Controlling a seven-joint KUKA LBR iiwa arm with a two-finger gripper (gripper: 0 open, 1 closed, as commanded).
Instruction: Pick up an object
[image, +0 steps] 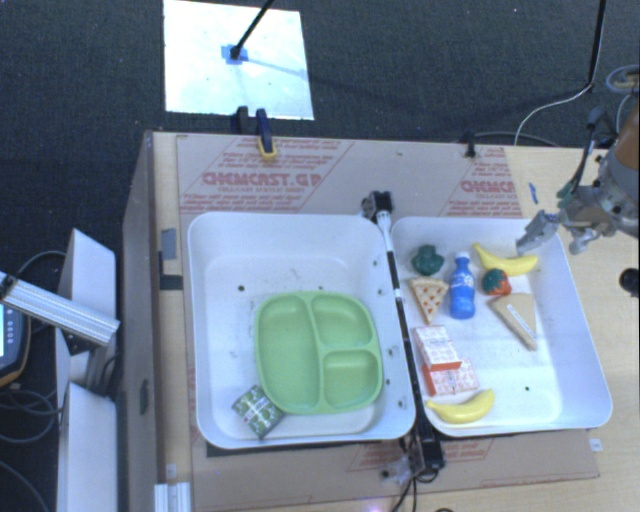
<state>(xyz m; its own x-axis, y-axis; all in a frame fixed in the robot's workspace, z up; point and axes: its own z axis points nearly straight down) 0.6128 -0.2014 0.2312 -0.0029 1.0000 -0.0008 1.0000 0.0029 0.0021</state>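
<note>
The banana (508, 262) nearest the arm lies in the right bin (590, 385), close to the far rim, its long axis running roughly from 10 o'clock to 4 o'clock with the curve opening upward. The pincer (548, 232) hangs just off the banana's 1 o'clock end, above the bin's far right corner, so the banana lies toward 8 o'clock from it and very near. One grey finger (533, 234) points down toward 8 o'clock; whether the pincer is wide or narrow I cannot tell, and nothing shows between its fingers.

Just beside the banana at 5 o'clock sits a tomato (497, 283), with a wedge (517, 320) beyond it; a blue bottle (461, 288) stands at 8 o'clock. These crowd the near side, so I judge a short drop toward 8 o'clock, closing across the banana's narrow width, is what the grasp needs.

The arm (612, 190) enters from 3 o'clock, wrist low over the worktop (300, 170).
</note>
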